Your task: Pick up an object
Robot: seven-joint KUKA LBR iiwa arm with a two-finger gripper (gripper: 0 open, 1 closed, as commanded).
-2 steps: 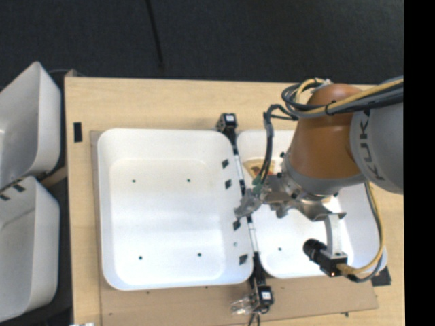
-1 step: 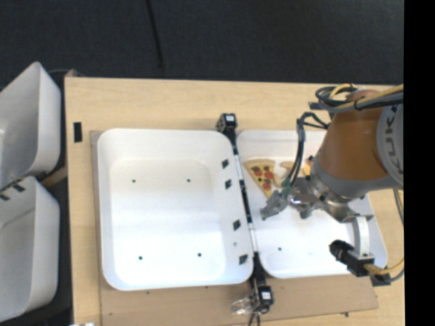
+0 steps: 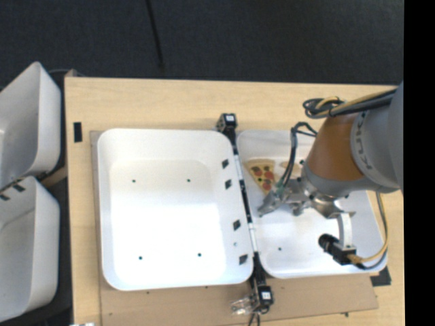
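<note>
Orange-topped pizza slice [image 3: 262, 173] — tip toward pincer [image 3: 270, 202], lower right.

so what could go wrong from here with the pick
1. The hand is low in the right bin, just below the pizza slice toy rather than over it, so closing there may grab nothing.
2. The slice lies close to the divider between the bins, so a finger could strike that wall.
3. The loose cables hang near the slice and could drag it.
</note>
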